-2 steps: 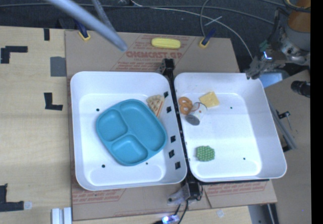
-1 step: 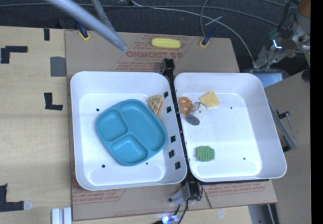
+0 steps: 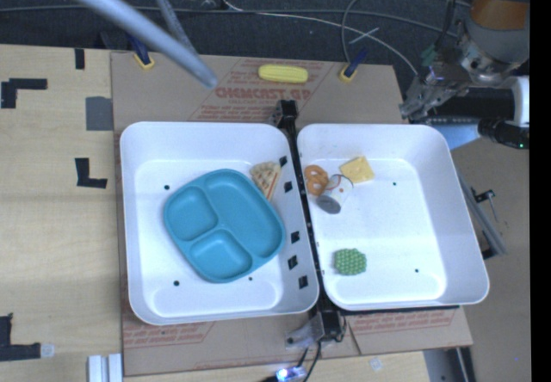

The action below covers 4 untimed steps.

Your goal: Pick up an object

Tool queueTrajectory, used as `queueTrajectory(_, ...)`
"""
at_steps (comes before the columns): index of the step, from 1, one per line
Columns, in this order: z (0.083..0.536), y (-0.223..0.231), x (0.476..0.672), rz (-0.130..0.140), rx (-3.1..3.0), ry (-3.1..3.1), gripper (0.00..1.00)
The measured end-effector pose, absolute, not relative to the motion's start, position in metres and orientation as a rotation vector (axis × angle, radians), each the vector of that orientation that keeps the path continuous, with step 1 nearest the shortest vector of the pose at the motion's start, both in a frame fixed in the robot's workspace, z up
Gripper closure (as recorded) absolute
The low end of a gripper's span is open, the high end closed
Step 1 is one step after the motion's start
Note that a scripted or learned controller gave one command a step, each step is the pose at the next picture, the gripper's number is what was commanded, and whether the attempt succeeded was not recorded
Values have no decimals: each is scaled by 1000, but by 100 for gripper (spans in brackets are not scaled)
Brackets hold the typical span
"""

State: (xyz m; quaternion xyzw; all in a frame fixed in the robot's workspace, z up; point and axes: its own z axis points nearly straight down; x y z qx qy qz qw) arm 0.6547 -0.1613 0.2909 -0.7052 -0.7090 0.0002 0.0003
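Observation:
The right bin (image 3: 430, 225) holds a yellow block (image 3: 356, 169), a small orange-brown piece (image 3: 315, 176) with a grey object (image 3: 330, 203) just below it, and a green knobbly ball (image 3: 349, 261). In the left bin (image 3: 146, 200) lies a blue divided plate (image 3: 224, 224) with a tan wedge-shaped item (image 3: 267, 175) at its upper right. My gripper (image 3: 419, 101) hangs outside the right bin, above its top right corner, apart from every object. Nothing shows between its tips.
A yellow banana-shaped item (image 3: 282, 74) lies on the cardboard behind the bins. Black clips (image 3: 285, 113) join the bins along the middle divider. A grey pole (image 3: 120, 6) crosses the upper left. Cables trail at the back right.

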Motion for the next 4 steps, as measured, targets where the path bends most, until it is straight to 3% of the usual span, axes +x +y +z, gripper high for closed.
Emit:
queueTrajectory(2, 253, -44, 651, 2, -2212, -2226, 100)
queueTrajectory(4, 218, 52, 660, 3, -2213, -2225, 100)
